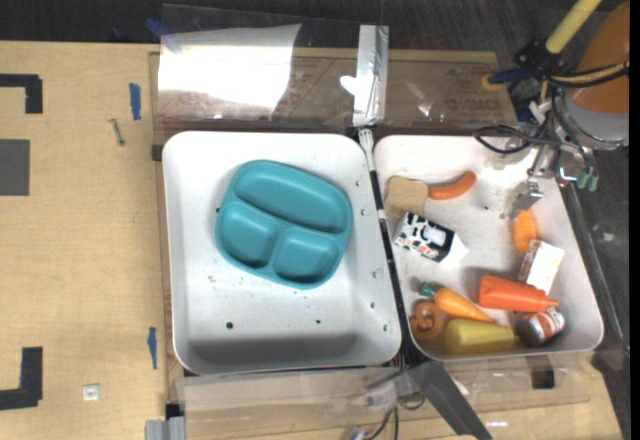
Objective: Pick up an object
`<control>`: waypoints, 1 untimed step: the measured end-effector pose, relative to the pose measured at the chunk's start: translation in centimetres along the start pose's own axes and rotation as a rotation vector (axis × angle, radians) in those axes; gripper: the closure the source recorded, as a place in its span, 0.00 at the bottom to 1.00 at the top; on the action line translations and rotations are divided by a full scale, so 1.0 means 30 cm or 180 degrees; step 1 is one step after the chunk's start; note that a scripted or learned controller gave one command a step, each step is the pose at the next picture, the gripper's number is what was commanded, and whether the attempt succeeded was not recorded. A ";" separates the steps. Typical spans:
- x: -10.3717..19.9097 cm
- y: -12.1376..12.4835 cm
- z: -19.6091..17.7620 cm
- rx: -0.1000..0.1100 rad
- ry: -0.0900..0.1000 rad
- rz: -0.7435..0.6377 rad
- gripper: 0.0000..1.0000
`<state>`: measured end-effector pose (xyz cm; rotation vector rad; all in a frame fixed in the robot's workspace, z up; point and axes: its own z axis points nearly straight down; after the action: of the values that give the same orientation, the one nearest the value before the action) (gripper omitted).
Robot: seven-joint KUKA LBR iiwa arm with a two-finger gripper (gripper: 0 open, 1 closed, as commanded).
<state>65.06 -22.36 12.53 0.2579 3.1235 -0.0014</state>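
Objects for picking are gathered in the right bin (480, 238): a tan block (406, 195), an orange sausage (452, 186), a black-and-white packet (428, 239), a red-orange carrot (515, 294) and an olive-yellow bottle (472, 336) are seen there. A teal divided plate (285, 221) is contained in the left bin (200, 313). The gripper (530, 193) is seen over the right bin's far right part, just above a small orange piece (523, 230); whether it is clenched or released cannot be told.

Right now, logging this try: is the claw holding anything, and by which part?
Nothing is held: the claw hangs over the right bin, nothing between its tips.
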 end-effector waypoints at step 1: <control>0.093 -0.011 0.129 -0.0001 -0.0001 0.0276 0.00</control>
<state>62.29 -22.23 8.63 0.3931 3.1090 -0.0004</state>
